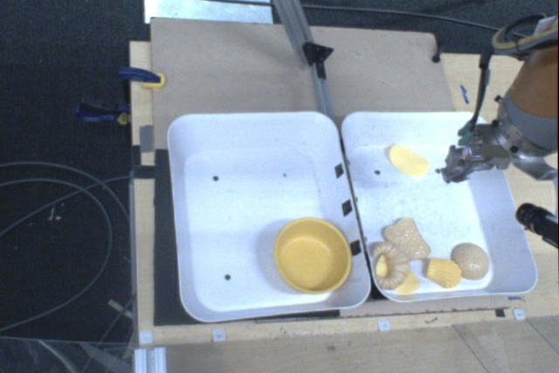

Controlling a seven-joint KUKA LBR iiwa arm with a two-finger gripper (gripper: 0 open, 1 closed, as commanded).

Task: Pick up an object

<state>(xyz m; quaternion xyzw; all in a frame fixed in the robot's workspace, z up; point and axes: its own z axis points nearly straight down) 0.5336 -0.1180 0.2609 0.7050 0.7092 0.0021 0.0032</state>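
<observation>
My gripper (454,168) hangs over the right bin (500,214), near its right side, with its fingers close together and nothing between them. A pale yellow flat piece (408,160) lies just to its left on the bin floor. At the front of the same bin sit a beige lumpy toy (405,238), a curled tan piece (389,262), a yellow corn-like piece (443,272) and a round beige ball (471,259). A yellow bowl (312,254) stands in the left bin (236,188) at its front right.
A grey pole (293,4) slants down from the top to the seam between the bins. Black clips mark the divider (347,205). A blue and yellow clamp (131,79) grips the board's left edge. Cables lie on the dark floor at left.
</observation>
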